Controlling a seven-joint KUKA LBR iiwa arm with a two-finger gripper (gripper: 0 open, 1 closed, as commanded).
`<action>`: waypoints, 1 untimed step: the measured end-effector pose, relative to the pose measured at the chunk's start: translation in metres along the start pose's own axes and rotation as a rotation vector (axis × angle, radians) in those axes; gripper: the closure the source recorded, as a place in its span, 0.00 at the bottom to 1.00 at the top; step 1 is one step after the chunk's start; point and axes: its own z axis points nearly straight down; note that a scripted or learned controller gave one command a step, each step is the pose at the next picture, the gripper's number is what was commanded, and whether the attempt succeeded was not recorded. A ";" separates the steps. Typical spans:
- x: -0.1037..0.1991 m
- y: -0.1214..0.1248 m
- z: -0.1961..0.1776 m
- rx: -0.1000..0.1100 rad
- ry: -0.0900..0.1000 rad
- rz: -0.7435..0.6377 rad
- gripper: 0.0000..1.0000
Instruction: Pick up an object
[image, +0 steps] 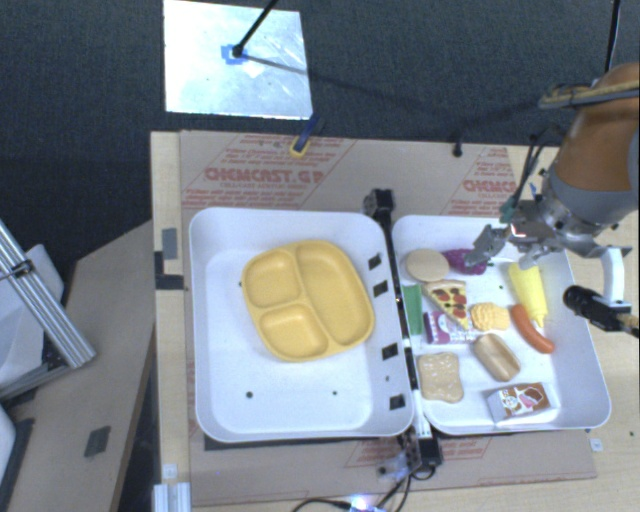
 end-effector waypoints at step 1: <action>0.000 0.002 -0.005 -0.010 -0.001 -0.002 0.00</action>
